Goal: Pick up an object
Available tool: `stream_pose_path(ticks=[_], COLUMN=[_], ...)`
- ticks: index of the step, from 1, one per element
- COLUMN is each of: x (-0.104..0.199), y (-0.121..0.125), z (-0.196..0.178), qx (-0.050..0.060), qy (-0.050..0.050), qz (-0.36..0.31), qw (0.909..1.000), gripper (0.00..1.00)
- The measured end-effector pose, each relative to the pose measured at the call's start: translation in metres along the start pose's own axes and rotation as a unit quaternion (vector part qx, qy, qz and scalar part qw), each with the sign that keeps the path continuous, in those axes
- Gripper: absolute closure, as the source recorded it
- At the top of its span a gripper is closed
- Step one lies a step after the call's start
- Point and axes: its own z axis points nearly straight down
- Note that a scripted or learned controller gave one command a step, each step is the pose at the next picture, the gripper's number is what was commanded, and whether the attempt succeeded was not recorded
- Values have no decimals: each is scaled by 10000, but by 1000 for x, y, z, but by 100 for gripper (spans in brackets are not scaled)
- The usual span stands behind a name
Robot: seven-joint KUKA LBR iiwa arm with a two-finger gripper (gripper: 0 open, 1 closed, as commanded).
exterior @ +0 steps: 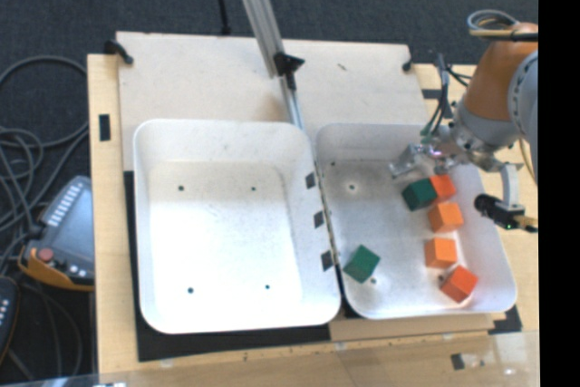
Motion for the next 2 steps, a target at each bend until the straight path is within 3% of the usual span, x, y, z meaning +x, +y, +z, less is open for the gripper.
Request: stream_pose_path(ticks=[1,2], x=[17,50], y=[-18,-54], z=[8,19], qx=[20,92], qy=[9,23], qz=[-12,-1], qw=[10000,10000], gripper=[0,0])
